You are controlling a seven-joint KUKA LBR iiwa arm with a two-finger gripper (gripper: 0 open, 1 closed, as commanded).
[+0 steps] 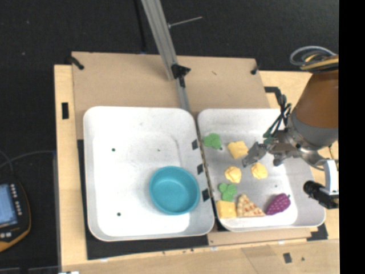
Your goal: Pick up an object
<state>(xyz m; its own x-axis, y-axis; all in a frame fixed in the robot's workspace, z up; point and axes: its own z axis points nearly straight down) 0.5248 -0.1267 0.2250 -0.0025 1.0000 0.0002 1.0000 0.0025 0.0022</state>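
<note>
Left white bin (114, 130) lay mostly open, only a round blue bowl (174, 189) near its right wall. Right white bin (228, 117) was crowded: small yellow, green and purple toy foods; bare floor along its far edge.

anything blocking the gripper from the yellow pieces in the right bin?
Nothing visible. The gripper hovers over the right bin, among three yellow pieces, with open space around them.
</note>
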